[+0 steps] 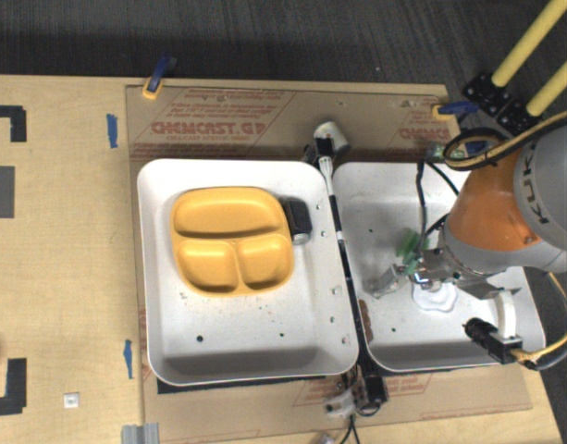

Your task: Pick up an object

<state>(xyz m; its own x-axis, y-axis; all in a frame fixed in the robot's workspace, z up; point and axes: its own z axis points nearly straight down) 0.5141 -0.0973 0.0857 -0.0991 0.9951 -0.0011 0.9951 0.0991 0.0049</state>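
A: Nearest us, the arm (505, 215) is hanging low over the right bin (385, 340), its gripper (414, 276) sitting on a small clear object (433, 294) near the bin's middle — probably lining up a grasp.

B: Has it got it?

A: I'm not seeing enough to tell. A green scrap (409, 246) is lying just beside it.

B: Which way is the object pointing?

A: Too blurred to call a long axis. Further out, a yellow divided tray (232, 239) is lying in the left bin (172, 331) — a dark item (297, 218) touching its right edge.
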